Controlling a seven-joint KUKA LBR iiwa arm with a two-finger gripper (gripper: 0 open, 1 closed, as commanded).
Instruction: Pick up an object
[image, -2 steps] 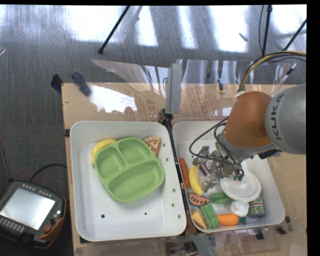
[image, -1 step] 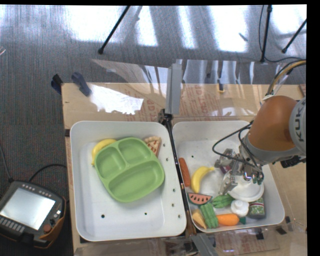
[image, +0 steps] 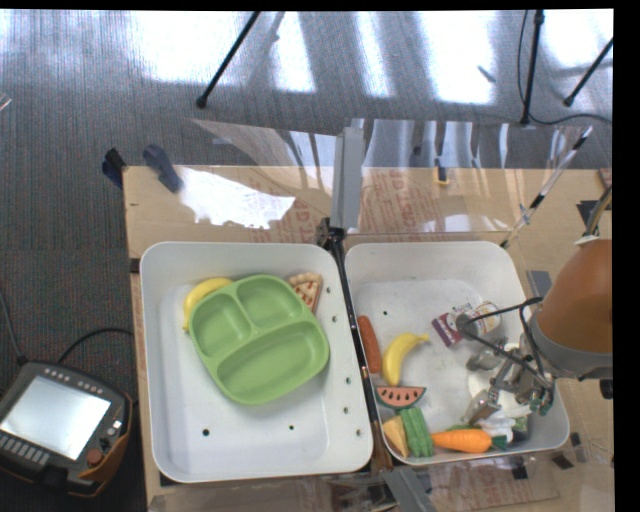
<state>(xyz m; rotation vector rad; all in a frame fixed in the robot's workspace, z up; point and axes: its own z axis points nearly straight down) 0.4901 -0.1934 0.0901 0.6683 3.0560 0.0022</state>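
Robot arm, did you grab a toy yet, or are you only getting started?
Nothing looks picked up yet. The gripper is low in the right bin, near the carrot; I can't see any toy between its fingers. The banana and watermelon slice lie there. Grabbing and lifting are left.

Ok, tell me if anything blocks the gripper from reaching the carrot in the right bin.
Nothing visible stands between them. The gripper hangs low over the right bin's near right corner, and the carrot lies just below-left of it in the view, its top uncovered. Green food sits at the carrot's left end, so the space there is tight.
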